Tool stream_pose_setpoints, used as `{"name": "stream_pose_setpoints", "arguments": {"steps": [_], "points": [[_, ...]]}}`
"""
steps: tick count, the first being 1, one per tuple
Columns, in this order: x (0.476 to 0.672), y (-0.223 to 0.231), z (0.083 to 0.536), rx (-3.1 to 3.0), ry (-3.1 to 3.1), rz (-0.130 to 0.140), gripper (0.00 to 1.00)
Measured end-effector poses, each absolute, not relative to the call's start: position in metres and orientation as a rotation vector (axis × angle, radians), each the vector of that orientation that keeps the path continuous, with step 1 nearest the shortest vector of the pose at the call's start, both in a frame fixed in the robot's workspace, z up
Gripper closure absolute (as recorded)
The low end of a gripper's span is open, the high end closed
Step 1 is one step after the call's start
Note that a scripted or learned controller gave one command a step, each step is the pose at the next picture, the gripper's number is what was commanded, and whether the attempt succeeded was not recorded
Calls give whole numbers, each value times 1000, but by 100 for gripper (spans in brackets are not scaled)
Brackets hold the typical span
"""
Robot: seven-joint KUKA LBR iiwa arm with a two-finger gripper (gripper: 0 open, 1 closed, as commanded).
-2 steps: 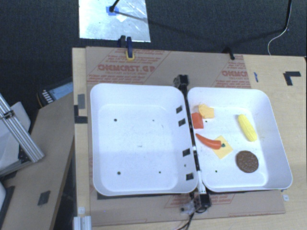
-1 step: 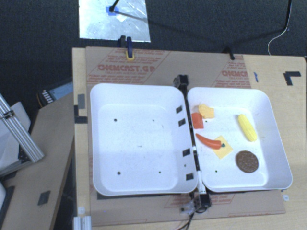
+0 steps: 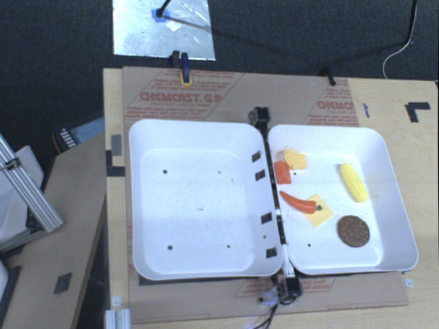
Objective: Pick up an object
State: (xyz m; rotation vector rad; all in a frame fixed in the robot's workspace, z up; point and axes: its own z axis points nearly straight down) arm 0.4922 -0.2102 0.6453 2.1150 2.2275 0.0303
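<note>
Pincer: cannot tell | corn (image 3: 352,182) 1 | chili (image 3: 298,201) 1 | brown disc (image 3: 353,231) 1 | red block (image 3: 282,173) 1

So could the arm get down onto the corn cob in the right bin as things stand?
Probably yes. The corn cob lies alone on the floor of the right bin, apart from the brown disc and the red chili, with nothing above it. It is nearer the bin's right wall, which might crowd the approach slightly.

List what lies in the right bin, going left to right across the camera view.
Orange-red block → pale orange piece → red chili pepper → yellow cheese slice → corn cob and brown round patty, level in the order.
</note>
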Motion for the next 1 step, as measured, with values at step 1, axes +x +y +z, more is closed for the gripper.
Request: {"name": "stream_pose_setpoints", "arguments": {"steps": [1], "points": [[492,-210,657,2110,2226,32,100]]}}
